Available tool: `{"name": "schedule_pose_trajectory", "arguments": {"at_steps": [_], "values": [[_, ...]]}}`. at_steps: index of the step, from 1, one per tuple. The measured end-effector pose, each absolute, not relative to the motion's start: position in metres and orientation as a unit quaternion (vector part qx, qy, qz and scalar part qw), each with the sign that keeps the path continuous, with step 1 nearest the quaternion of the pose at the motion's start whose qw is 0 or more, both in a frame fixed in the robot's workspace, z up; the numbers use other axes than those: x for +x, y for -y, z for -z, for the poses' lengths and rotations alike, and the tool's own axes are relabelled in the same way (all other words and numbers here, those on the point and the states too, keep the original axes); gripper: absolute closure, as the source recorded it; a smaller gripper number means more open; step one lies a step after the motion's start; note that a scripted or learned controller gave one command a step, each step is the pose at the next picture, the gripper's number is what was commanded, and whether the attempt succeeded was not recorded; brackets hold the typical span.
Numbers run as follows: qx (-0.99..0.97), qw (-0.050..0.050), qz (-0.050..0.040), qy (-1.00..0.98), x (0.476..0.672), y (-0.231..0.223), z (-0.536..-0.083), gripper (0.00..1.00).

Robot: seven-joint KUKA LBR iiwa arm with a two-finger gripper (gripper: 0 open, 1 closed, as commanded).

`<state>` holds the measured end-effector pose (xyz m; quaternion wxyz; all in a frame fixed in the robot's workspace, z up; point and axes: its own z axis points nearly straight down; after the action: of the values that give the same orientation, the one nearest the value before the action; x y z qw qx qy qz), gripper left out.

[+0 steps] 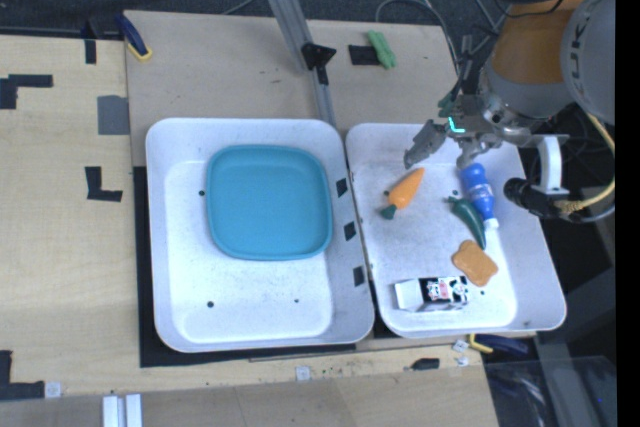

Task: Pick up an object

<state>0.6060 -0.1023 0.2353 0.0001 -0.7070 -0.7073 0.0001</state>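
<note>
Carrot (404, 189): small, orange with a green end, lying in the right bin (520, 305), close under the gripper.
Gripper (446, 149): fingers spread wide, holding nothing.
Nearby: blue bottle (477, 187), green thing (468, 217), brown bread slice (475, 263), milk carton (432, 292).
Left bin (180, 315): blue plate (268, 201).

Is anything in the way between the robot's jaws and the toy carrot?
Nothing visible is. The gripper hangs open over the right bin, and the carrot lies just below and to the camera's left of it on bare bin floor. The blue bottle lies off to the carrot's right, apart from it.
</note>
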Motion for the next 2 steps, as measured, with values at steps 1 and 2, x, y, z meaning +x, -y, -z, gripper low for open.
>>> {"name": "schedule_pose_trajectory", "arguments": {"at_steps": [1, 2], "values": [[-0.707, 0.000, -0.0002, 0.707, 0.606, 0.102, -0.235, 0.00], [-0.707, 0.002, -0.0013, 0.707, 0.602, 0.099, -0.192, 0.00]]}}
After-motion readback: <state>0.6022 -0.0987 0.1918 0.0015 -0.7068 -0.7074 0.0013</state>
